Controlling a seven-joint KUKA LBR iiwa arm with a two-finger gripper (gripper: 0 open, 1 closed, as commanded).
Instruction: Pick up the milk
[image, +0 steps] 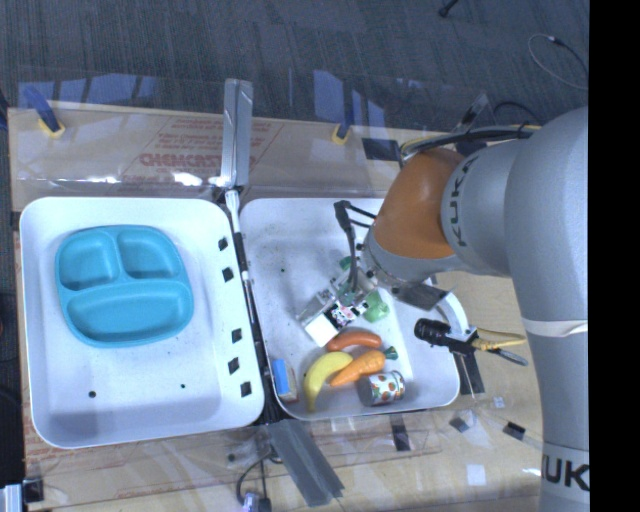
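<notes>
Grey and orange, the bulky arm (470, 215) bends down from the right over the right shallow white plastic bin (280, 240). Its claw (350, 290) sits low by a small white milk carton (328, 320); its state I cannot tell. Nearby lie a curved yellow banana (322, 375) and a tapered orange carrot (358, 367). A glossy blue sectioned tray (122, 283) fills the left bin (60, 410).

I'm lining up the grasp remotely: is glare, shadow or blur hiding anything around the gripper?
Camera view: the arm covers and shades the right bin's upper right; the small carton by the gripper is soft and low in detail; glare streaks the plastic sheet behind the bins; the blue tray is evenly lit.
</notes>
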